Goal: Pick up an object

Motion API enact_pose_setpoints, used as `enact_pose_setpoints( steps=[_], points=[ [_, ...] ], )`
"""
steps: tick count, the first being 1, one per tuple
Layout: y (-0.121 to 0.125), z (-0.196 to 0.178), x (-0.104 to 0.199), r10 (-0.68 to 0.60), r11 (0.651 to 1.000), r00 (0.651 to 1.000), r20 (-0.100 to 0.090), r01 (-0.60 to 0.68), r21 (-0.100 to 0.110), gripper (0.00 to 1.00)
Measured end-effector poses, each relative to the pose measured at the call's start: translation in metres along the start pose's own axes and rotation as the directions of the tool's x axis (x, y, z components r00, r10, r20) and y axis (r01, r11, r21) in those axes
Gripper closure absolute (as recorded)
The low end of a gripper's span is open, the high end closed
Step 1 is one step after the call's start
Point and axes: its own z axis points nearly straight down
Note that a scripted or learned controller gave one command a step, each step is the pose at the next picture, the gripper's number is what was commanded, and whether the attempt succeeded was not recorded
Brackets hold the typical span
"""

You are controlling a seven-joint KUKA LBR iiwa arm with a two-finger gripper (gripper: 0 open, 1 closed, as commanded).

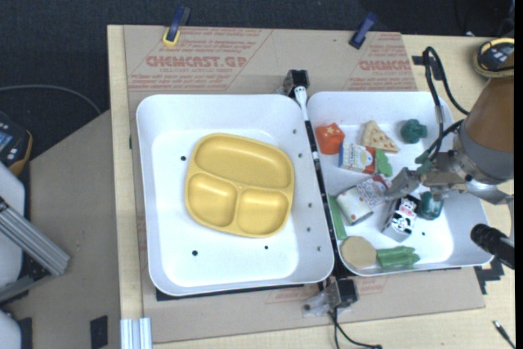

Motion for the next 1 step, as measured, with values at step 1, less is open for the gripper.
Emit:
enact_pose_setpoints(
  steps=[1],
  points=[
    [0.0029,-0.0055,0.0000,-0.003,1.000,1.000,0.002,0.003,-0.012,0.00]
  ],
)
